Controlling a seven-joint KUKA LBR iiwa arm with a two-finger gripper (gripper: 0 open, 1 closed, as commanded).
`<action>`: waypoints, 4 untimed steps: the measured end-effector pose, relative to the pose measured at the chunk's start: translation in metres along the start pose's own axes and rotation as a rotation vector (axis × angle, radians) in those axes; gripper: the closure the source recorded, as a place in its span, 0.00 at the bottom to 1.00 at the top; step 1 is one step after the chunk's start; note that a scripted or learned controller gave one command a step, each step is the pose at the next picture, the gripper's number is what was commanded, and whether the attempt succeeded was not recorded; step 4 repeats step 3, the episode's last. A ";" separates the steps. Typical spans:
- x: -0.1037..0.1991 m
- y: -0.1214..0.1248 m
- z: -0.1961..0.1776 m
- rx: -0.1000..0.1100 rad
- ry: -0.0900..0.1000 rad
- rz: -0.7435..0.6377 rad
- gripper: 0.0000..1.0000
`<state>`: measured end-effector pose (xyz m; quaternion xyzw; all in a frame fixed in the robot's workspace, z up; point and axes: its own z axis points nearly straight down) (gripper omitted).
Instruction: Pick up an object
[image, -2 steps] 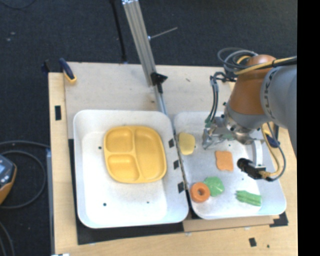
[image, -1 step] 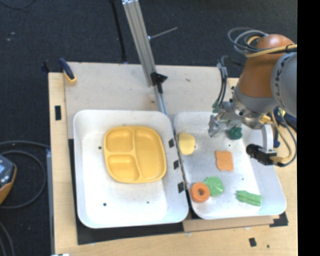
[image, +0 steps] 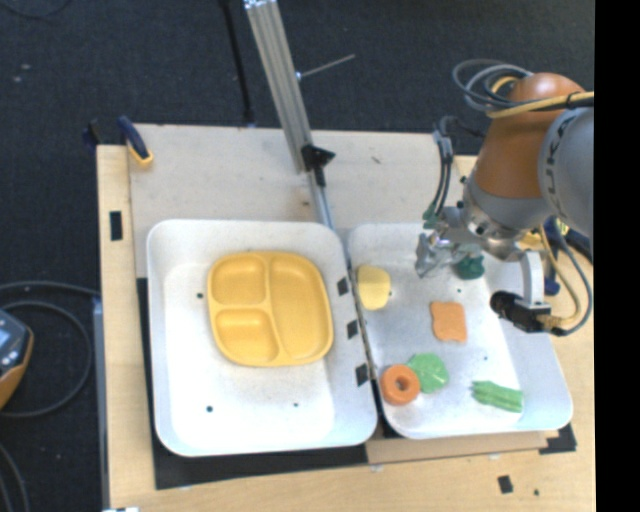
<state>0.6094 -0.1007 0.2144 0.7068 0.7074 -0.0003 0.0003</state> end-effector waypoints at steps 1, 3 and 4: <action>0.054 -0.014 -0.015 -0.002 0.003 -0.006 1.00; 0.161 -0.042 -0.008 0.001 0.003 -0.007 1.00; 0.161 -0.042 -0.008 0.001 0.003 -0.007 1.00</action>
